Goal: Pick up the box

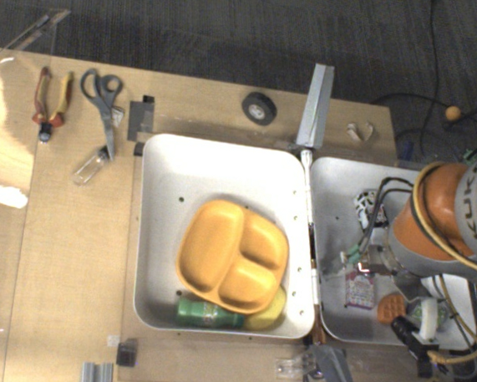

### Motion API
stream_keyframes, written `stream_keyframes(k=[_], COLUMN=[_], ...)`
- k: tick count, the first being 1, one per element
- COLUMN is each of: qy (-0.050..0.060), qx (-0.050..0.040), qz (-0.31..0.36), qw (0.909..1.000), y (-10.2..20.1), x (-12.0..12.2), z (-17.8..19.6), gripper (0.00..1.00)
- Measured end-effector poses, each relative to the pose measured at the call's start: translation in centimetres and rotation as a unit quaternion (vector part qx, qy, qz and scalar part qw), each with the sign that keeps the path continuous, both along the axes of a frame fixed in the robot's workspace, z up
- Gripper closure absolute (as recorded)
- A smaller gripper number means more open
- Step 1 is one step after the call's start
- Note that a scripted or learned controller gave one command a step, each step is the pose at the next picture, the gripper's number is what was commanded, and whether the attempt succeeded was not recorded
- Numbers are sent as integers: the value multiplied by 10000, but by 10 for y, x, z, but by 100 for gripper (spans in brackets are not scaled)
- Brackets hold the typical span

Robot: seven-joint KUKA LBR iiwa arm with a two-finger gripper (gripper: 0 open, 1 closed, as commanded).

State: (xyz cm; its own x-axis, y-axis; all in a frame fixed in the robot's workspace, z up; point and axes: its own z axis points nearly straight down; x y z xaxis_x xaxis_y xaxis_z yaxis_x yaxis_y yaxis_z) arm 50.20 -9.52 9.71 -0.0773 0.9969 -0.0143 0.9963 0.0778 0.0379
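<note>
**A:** Where's the box?

**B:** In the right bin (340, 183), left side, toward the bottom of the view. It's a small purple-and-white box (360, 292), lying flat on the bin floor.

**A:** End effector?

**B:** The end effector (364, 261) is just above the box in the view. The arm (441, 218) reaches over that bin from the right. I can't tell how far open it is, or whether it has hold of anything.

**A:** Anything else in that bin?

**B:** An orange disc (389, 306) just right of the box, and a small white-green item (363, 203) near the top-left corner.

**A:** Left bin?

**B:** The left bin (172, 180) has a yellow tray (234, 257) with compartments. It overlaps a green can (202, 312) and a yellow-green fruit (270, 312) at the bottom wall.

**A:** Tabletop?

**B:** On the tabletop (56, 252) there are scissors (104, 106) and red pliers (50, 102) at top left. A tape roll (259, 108) lies beyond the left bin.
</note>
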Motion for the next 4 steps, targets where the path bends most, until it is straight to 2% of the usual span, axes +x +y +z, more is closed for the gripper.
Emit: stream_keyframes(k=[1, 2, 3, 4], qy=[-52, -81, -80, -38], qx=[-22, -22, -22, -20], qz=[7, 27, 27, -53], qw=[10000, 10000, 10000, 10000], y=[-1, 0, 0, 3], x=[3, 6, 6, -2], z=[12, 23, 23, 1], gripper=[100, 100, 0, 0])
